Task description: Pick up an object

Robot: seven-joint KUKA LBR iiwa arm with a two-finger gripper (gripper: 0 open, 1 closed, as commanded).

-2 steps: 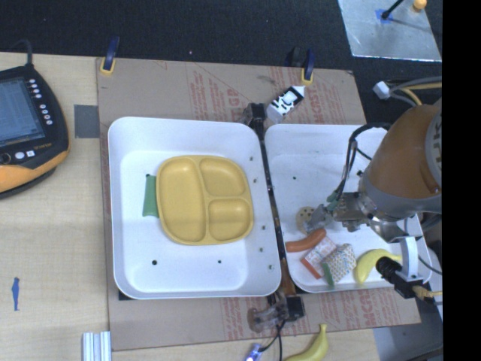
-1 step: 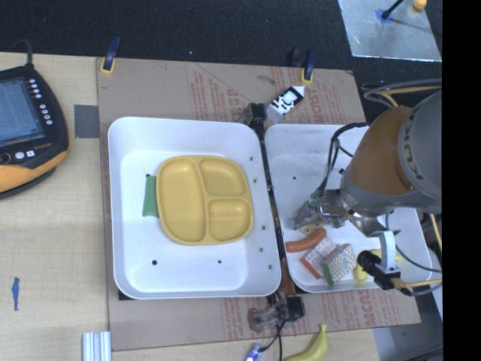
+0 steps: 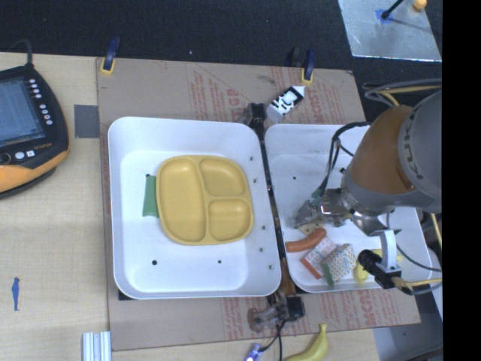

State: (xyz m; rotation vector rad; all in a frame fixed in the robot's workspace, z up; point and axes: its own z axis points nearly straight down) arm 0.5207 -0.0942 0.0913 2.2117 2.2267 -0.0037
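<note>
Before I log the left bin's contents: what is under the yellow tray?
A green flat item sticks out from under the yellow divided tray's left edge in the left bin. The tray covers the rest, so its full shape stays hidden.

Two white bins (image 3: 124, 201) are sitting on brown cardboard (image 3: 188, 89) printed with faded red lettering. A pale yellow divided tray (image 3: 204, 198) is lying over a green item (image 3: 149, 195). An orange-red sausage-shaped toy (image 3: 306, 241) and a red, green and white-mesh packet (image 3: 329, 262) are showing in the right bin. The arm (image 3: 391, 160) is showing grey with an orange band. A yellow banana (image 3: 312, 347) is lying below; blue-and-yellow clamps (image 3: 110, 55) are gripping the cardboard.
</note>
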